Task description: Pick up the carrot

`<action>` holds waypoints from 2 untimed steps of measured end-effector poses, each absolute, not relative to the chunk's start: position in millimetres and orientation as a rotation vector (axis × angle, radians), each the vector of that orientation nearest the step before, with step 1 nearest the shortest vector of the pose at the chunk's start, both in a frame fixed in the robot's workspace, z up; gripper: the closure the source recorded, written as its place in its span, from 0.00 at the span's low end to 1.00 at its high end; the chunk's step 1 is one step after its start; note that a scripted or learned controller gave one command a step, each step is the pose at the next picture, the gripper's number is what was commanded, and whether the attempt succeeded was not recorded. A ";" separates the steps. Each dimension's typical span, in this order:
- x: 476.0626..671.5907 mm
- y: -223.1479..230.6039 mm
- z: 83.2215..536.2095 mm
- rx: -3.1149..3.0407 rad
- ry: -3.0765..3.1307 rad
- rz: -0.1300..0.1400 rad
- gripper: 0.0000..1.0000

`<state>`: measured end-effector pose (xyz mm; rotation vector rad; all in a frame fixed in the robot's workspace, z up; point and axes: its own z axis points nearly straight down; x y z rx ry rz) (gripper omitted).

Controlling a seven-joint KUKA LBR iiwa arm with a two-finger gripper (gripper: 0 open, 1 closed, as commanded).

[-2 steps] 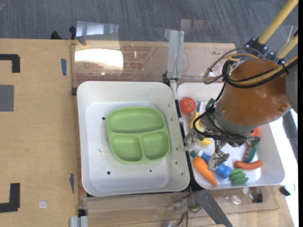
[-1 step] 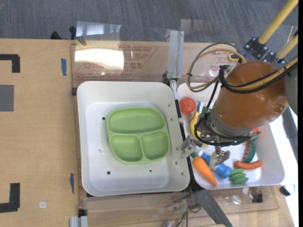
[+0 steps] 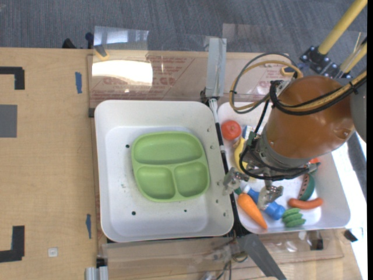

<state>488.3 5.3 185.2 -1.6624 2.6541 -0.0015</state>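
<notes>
The orange carrot [image 3: 252, 210] lies tilted near the front left corner of the right bin [image 3: 335, 214]. My gripper [image 3: 252, 188] hangs just above and behind it, under the big orange wrist band. Its two metal fingers [image 3: 232, 179] stand apart, so it is open, with nothing held between them. The carrot's upper end lies just below the gap between them. The arm hides most of the middle of the right bin.
A blue piece [image 3: 274, 210], a green pod [image 3: 293, 217], a red chili [image 3: 306, 203] and a dark green item [image 3: 308, 185] lie close by the carrot. A red-orange item [image 3: 231, 129] sits at the bin's back left. The left bin [image 3: 111, 174] holds a green divided plate [image 3: 170, 165].
</notes>
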 end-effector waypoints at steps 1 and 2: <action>488.3 5.3 185.2 -1.663 2.654 -0.001 0.00; 488.3 5.3 185.2 -1.663 2.654 -0.001 0.00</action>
